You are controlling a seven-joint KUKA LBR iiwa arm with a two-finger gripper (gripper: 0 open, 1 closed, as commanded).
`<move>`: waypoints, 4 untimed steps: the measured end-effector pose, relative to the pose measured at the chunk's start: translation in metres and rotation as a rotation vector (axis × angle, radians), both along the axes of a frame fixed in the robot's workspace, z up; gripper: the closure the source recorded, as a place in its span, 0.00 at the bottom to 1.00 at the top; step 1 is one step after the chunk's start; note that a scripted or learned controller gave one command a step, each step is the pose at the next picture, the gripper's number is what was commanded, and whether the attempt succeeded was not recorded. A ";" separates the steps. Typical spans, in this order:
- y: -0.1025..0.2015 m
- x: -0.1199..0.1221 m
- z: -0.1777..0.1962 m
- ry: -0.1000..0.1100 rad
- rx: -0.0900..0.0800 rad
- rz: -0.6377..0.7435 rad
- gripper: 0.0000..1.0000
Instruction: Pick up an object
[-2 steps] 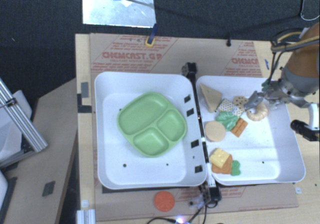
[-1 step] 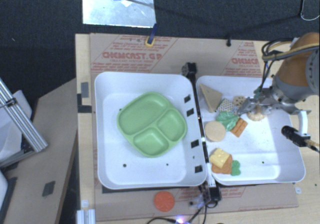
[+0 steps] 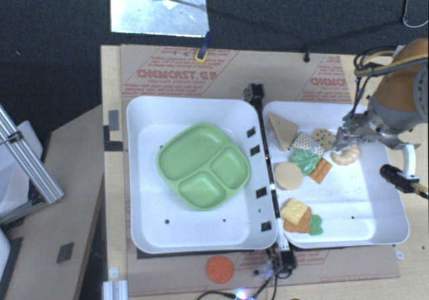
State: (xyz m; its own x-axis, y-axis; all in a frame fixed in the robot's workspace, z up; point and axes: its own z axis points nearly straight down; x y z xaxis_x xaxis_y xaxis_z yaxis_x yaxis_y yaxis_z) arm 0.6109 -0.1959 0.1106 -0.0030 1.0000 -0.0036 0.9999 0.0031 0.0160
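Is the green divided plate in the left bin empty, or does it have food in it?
Empty. The green plate lies flat in the left bin, and all three compartments show bare green. The toy food pieces lie in the right bin.

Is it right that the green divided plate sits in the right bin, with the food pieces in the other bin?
Not quite. The camera view shows the green divided plate in the left bin, not the right one. The food pieces do lie in the other bin, the one on the right, where the arm reaches in.
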 end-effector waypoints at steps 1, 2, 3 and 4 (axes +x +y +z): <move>0.009 -0.001 0.059 0.010 0.002 0.002 1.00; 0.008 0.000 0.114 0.008 0.001 0.003 1.00; 0.060 -0.014 0.104 0.016 0.005 0.006 1.00; 0.114 -0.020 0.100 0.017 0.005 0.007 1.00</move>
State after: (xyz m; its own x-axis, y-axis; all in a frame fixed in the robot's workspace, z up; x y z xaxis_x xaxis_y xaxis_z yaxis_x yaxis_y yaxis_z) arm 0.5914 -0.0819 0.2103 -0.0097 1.0000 0.0020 1.0000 0.0097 -0.0005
